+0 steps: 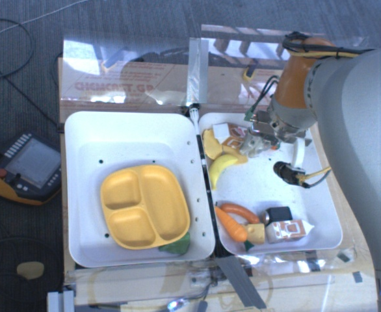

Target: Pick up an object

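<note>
My gripper (254,142) hangs over the far left part of the right bin (320,203), below the orange wrist band. It is right beside a white and red packet (233,134) and just above a yellow banana (222,167). A tan rounded piece (210,143) lies against the bin's left wall. Nothing shows as lifted off the bin floor. Nearer the front lie two orange carrots (233,218), a yellow block (255,233), a black block (279,214) and a white carton with red print (289,229).
The left bin (86,142) holds a yellow divided plate (145,207) with a green item (176,245) poking out under its front edge. A black cable end (289,171) dangles from the arm over the right bin. A teach pendant (21,168) lies on the floor at left.
</note>
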`<state>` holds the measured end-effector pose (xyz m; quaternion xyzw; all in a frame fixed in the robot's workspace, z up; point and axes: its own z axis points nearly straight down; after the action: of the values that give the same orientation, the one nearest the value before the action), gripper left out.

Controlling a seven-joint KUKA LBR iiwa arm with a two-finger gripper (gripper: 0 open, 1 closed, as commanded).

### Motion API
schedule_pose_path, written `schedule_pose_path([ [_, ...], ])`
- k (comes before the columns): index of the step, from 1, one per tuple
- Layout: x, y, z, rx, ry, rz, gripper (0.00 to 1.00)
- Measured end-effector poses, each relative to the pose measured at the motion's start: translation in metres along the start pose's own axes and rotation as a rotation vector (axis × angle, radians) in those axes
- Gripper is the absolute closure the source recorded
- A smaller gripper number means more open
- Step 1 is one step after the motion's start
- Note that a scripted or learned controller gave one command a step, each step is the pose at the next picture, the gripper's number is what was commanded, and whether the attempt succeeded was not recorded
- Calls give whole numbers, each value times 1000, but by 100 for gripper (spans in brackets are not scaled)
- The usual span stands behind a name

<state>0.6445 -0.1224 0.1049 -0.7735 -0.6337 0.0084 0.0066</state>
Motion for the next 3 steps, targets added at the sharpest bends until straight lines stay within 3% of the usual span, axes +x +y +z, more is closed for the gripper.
schedule_pose_path([
  [1, -5, -2, 2, 9, -3, 4, 0],
  [2, 4, 9, 11, 51, -14, 25, 0],
  [3, 1, 12, 11, 32, -22, -122, 0],
])
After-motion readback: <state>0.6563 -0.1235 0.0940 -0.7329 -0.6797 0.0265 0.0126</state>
